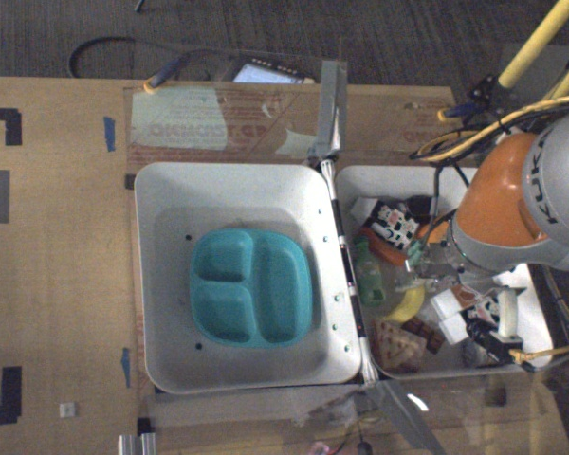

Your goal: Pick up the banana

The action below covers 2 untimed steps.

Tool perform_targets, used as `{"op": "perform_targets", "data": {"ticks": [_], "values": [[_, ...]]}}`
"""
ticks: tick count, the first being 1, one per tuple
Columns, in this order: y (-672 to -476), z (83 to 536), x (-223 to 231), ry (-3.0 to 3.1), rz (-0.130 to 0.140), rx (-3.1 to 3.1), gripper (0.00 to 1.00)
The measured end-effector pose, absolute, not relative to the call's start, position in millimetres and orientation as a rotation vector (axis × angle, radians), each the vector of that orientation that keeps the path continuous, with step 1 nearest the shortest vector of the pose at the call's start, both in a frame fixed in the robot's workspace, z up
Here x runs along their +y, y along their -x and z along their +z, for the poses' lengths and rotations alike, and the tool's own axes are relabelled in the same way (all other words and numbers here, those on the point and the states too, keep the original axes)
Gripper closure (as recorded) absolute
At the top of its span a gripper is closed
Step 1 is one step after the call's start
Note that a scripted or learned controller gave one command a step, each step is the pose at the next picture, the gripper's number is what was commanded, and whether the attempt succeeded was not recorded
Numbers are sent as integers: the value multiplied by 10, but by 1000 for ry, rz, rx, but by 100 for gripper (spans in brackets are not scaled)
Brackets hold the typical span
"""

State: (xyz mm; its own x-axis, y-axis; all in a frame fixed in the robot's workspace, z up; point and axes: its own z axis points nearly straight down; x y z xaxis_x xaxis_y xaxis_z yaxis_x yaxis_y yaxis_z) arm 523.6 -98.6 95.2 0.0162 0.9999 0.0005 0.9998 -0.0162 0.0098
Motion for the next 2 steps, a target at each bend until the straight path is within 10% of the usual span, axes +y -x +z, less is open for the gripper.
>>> {"op": "perform_targets", "data": {"ticks": [1,2], "values": [[-5616,1824,-128,-2433,-5,1991,100],[-5634,1852,-615,-2591,-6,1779,100]]}}
